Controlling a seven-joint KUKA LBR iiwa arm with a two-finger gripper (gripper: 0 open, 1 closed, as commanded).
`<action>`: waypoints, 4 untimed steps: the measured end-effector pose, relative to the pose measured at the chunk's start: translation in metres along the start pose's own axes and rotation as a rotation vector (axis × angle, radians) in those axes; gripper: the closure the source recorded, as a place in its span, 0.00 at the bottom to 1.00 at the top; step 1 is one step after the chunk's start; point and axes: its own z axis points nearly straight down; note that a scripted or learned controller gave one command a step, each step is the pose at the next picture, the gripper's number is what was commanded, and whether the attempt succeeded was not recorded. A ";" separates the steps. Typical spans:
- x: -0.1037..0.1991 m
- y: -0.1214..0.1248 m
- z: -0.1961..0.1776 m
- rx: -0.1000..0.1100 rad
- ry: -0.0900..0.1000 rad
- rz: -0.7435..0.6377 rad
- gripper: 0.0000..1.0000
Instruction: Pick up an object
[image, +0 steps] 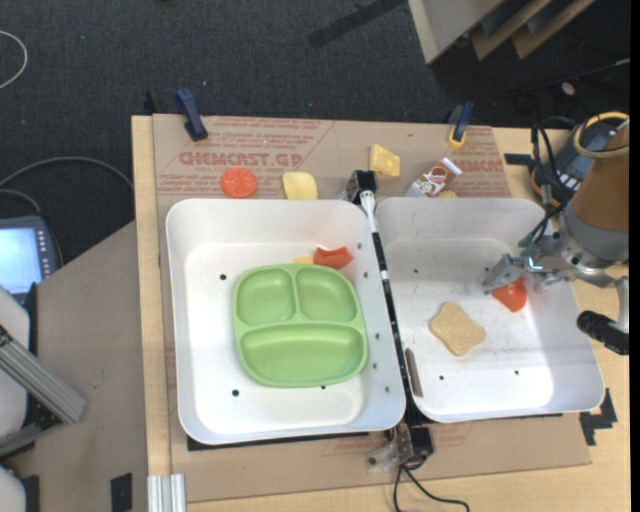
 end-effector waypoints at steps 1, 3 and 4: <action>-0.001 0.002 -0.013 -0.008 -0.003 0.000 1.00; 0.026 -0.007 0.021 0.000 0.001 -0.002 0.00; 0.024 -0.006 0.008 -0.006 -0.002 -0.001 1.00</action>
